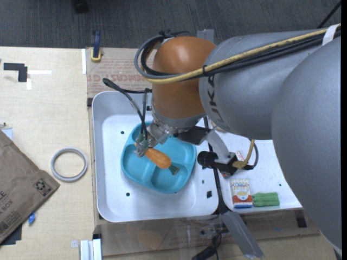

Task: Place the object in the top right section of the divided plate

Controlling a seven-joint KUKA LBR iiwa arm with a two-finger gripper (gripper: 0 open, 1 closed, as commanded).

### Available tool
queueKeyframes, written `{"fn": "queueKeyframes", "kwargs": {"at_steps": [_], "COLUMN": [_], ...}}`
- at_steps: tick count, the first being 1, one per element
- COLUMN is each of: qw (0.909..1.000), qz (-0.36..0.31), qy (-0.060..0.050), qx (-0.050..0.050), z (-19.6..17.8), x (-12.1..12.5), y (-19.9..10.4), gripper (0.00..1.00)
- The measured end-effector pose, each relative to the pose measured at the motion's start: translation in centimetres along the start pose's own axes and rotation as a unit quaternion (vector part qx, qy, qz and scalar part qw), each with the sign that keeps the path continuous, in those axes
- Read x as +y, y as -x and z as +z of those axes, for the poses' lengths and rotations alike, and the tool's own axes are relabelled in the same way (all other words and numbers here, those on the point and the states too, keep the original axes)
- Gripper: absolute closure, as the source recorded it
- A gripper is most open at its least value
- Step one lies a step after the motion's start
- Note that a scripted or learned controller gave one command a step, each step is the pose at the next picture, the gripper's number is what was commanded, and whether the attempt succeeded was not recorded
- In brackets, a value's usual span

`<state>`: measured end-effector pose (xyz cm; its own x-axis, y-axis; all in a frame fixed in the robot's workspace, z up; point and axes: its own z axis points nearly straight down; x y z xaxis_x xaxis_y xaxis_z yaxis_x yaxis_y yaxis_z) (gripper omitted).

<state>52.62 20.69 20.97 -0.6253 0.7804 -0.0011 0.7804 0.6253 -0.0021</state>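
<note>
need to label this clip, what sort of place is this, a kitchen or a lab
Most likely a robotics lab bench, not a kitchen: a grey arm reaches over white bins, a toy-like carrot lies on a blue divided plate, and a tape roll sits on the bench.

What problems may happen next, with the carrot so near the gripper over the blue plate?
The carrot lies across the ridges of the divided plate, so it may settle in the wrong section. The gripper sits at its end and could drag it. The plate rests tilted in the left bin and may shift.
</note>
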Motion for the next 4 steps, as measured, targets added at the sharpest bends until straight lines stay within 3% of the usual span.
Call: {"fn": "queueKeyframes", "kwargs": {"at_steps": [1,2,3,4], "qw": [0.9949,0.9929,0.9977,0.9978], "qz": [-0.101,-0.119,-0.068,-0.067], "qy": [0.000,0.001,0.000,0.000], "qx": [0.000,0.000,0.000,0.000], "z": [-2.2,-2.4,-1.9,-2.7], "x": [-1.5,1.2,-0.6,-0.6], "y": [2.6,3.6,6.3,6.5], "gripper": [1.00,1.00,1.00,1.00]}}
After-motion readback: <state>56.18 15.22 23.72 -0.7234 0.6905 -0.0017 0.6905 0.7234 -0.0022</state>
